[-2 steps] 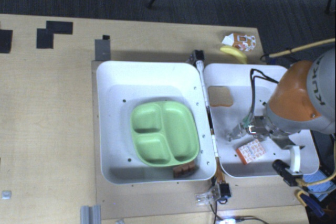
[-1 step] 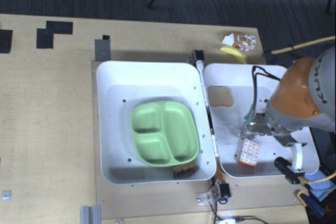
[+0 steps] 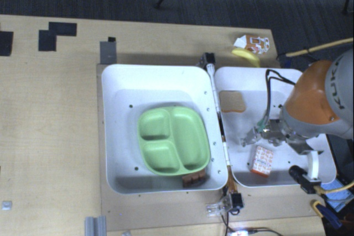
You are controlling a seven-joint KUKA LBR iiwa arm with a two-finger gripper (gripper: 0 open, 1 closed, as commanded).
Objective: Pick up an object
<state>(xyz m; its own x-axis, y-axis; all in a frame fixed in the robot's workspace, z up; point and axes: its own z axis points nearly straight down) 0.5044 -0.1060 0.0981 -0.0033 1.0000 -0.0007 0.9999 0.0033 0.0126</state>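
Camera view: claw [image 3: 258,136] (grip unclear) hovers above carton [image 3: 262,160], beside brown card [image 3: 232,101].

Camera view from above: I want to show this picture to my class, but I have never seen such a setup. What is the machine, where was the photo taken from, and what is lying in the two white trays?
The photo looks down at a slant on a wooden bench. The grey arm with the orange band is a robot reaching in from the picture's right. Its gripper hangs over the right bin, above a small orange-and-white box. A tan flat piece lies further back in that bin. The left bin holds a green divided plate with a small brown object at its near edge. Nothing is seen between the fingers.
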